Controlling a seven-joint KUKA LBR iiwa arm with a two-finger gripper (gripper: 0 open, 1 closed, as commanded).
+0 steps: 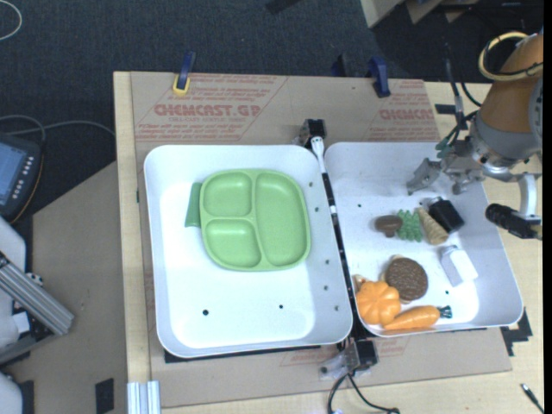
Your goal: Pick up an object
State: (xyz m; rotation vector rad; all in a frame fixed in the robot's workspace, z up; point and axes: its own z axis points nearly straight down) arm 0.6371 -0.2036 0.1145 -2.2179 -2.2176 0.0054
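Observation:
In the right bin (371, 175) lie several small objects: a brown lump (388, 224), a green leafy piece (410, 226), a black and tan block (441, 216), a white block (457, 264), a round brown patty (405, 278), an orange pumpkin-like toy (376, 300) and a carrot (416, 318). My gripper (442, 178) hangs over the bin's far right part, just beyond the black and tan block. Its fingers stand apart, open, with nothing between them.
The left bin (172, 257) holds a green divided plate (255, 219). A black divider (328, 205) runs between the bins. The grey arm with its orange band (509, 102) comes in from the upper right. Clamps (183, 76) sit at the board's far edge.

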